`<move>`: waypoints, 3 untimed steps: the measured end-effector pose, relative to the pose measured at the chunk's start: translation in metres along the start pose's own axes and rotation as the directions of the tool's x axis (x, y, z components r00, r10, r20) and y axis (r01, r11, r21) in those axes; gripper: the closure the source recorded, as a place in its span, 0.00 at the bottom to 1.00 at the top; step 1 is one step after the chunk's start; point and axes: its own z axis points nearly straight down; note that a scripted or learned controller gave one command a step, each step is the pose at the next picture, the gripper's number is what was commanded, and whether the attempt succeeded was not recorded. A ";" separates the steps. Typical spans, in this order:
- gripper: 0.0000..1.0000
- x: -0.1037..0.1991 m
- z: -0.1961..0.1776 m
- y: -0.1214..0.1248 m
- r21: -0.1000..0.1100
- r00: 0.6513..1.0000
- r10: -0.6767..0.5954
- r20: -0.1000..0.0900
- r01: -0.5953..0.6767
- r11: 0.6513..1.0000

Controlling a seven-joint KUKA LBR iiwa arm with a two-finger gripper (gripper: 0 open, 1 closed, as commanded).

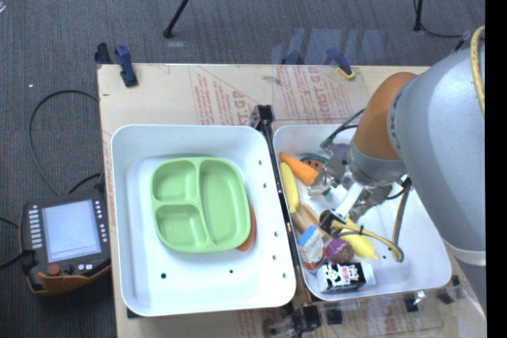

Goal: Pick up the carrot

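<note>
A: Look at the right-hand shallow white bin (432, 269): your tool (337, 206) is down inside it, hanging off the grey arm with the orange band (380, 123).

B: Is it holding anything?

A: I cannot tell. The wrist hardware crowds the tip, so how far the tool stands open is hidden from you.

B: Where is the carrot?

A: The small orange carrot (299, 168) lies just to the tool's left and a little further up the view, tilted, near the bin's left wall. You can see it apart from the tool tip, lying on the bin floor.

B: What else sits around the tool?

A: Left of it, a long yellow banana-shaped piece (290, 187). Below it, a small blue-capped bottle (310, 241), a dark purple rounded piece (339, 250), another yellow piece (360, 247), and a black-and-white carton (343, 276) nearest the front wall.

B: And the other bin?

A: Well to the tool's left, the second white bin (142, 281) carries a pale green sectioned plate (200, 204). Both bins rest on the brown tabletop (190, 91).
</note>
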 end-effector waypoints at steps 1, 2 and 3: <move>0.00 0.024 0.000 0.031 0.000 0.945 0.327 0.000 -0.327 0.945; 0.00 0.020 0.000 0.025 0.003 0.832 0.555 0.001 -0.555 0.832; 0.00 -0.003 0.000 -0.004 0.002 0.830 0.558 0.000 -0.558 0.830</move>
